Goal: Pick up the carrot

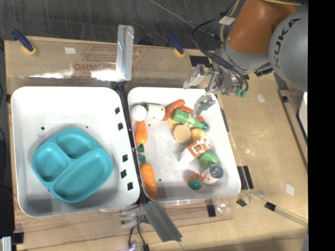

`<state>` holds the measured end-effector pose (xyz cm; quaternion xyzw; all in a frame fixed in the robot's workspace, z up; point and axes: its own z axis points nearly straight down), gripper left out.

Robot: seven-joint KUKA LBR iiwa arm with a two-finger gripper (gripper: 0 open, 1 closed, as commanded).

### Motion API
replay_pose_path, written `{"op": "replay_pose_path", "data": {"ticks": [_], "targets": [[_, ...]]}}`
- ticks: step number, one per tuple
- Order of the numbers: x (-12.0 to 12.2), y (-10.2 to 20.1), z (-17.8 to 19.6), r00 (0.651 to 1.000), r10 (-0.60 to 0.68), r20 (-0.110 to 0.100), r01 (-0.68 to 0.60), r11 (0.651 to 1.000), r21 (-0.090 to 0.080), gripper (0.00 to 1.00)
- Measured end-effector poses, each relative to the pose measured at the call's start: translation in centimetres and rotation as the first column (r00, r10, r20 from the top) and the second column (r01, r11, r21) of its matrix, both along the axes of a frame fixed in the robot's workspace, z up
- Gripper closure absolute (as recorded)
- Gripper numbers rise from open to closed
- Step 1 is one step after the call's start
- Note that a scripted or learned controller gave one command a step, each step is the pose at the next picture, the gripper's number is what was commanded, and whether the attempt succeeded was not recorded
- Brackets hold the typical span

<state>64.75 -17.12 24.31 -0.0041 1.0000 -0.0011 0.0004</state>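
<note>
I see the carrot [141, 132] along the right bin's [230, 161] left wall. My claw [205, 102], fingers spread and holding nothing, hangs near the far edge. It looks light, stiff and smooth; I'd grip mid-body.

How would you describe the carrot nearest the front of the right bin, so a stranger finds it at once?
Look in the right bin, along its left wall. In the front corner lies a carrot, orange and tapered. Another carrot lies further back along the same wall; this one is nearest the front rim.
</note>
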Motion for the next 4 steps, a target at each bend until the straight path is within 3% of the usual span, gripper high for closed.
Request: {"op": "replay_pose_path", "data": {"ticks": [1, 2, 3, 4], "targets": [[-3.3, 1.3, -11.9, 0.998, -0.059, -0.01, 0.059, 0.998, 0.004, 0.0], [-2.9, 1.5, -10.2, 0.999, -0.051, 0.002, 0.051, 0.999, 0.001, 1.0], [-1.5, 7.2, -0.7, 0.991, -0.132, 0.01, 0.132, 0.991, 0.003, 1.0], [-0.1, 9.9, 2.9, 0.956, -0.293, 0.003, 0.293, 0.956, 0.002, 1.0]]}}
